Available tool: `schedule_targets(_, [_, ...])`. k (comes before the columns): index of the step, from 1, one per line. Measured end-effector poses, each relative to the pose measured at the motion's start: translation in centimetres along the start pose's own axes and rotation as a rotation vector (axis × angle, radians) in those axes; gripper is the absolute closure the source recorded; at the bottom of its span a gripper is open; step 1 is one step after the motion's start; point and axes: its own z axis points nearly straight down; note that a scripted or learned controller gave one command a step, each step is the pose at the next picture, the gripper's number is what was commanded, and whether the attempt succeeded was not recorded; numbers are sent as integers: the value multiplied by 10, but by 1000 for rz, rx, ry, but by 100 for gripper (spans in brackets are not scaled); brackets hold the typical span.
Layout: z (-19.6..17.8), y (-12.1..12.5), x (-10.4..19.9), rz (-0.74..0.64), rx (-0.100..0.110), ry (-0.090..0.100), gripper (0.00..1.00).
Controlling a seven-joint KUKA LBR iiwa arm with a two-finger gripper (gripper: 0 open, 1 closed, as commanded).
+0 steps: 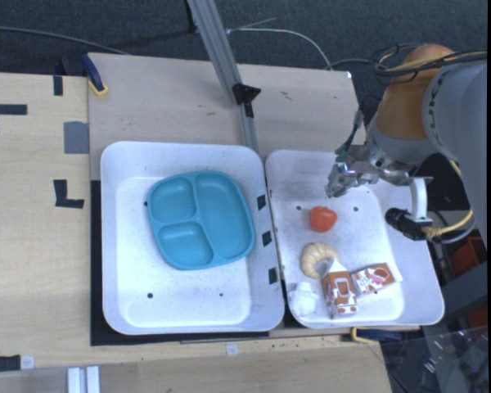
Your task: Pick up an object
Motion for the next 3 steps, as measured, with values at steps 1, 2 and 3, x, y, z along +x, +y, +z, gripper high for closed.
schedule_targets(1, [-60,-5,-5,0,-3,-1,100])
schedule_targets(2, [-111,-4,-5,-1,-3,-1,100])
schedule_targets(3, [-99,4,50,-6,4,1,100])
